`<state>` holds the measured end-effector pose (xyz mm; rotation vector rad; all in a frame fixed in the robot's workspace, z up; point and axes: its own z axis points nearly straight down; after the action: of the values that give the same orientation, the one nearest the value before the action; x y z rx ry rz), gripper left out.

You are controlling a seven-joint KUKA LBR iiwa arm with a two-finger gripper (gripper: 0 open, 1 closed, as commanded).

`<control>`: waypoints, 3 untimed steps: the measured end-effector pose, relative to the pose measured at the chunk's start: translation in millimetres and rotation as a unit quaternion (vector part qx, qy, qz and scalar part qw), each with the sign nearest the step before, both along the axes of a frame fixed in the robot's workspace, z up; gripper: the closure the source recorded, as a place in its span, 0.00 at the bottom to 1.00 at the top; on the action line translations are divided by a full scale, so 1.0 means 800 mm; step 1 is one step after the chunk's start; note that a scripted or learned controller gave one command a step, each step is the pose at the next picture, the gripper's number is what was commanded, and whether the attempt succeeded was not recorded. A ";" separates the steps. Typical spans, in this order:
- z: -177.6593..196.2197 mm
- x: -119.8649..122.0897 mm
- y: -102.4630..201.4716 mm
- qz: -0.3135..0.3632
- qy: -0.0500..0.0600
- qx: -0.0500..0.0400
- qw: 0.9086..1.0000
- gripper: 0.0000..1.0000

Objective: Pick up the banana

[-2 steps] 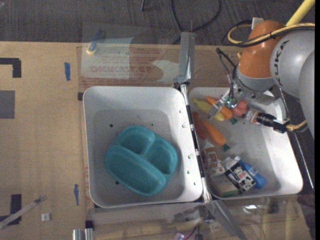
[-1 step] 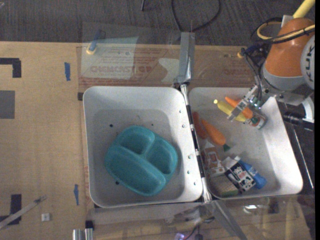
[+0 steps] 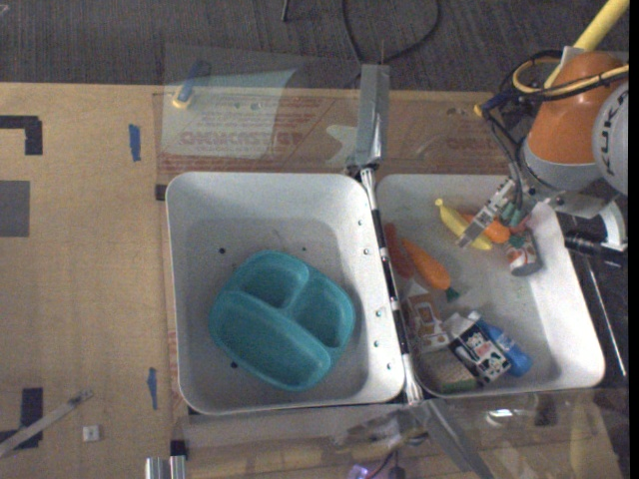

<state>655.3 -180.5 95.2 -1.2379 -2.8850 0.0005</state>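
Banana (image 3: 456,218): lies in the right bin (image 3: 559,352), at the gripper's tip and running off to its left; one end pokes out at upper left, the other end sits under the fingers
Banana axis: slants from upper left down to lower right, roughly crosswise to the line the gripper reaches in along
Gripper (image 3: 486,218): right over the lower-right half of the banana, touching or just above it; can't tell which from this slant
Fingers: too small and blurred against the banana to read as spread or pressed together; can't tell; can't confirm anything pinched
Arm: comes in from the right, wrist above and right of the banana
Neighbours: carrot (image 3: 424,262) down and left of the gripper, apart from the banana; small white-and-red thing (image 3: 522,257) just below and right of it; cartons (image 3: 479,352) well below
Left bin: teal divided plate (image 3: 285,317), far left of the gripper; irrelevant to the move
Judgement: banana close under the tip; grasp across the short axis looks plausible; not yet lifted
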 end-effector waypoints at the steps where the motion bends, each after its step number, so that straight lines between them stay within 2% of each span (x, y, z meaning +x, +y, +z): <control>1: -0.006 0.004 -0.021 -0.007 0.001 0.012 1.000 1.00; 2: 0.151 0.001 0.044 -0.025 -0.006 -0.001 1.000 1.00; 3: 0.303 -0.017 -0.055 0.110 -0.006 -0.002 0.994 1.00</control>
<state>641.8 -224.2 337.4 -0.9169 -3.0153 0.0010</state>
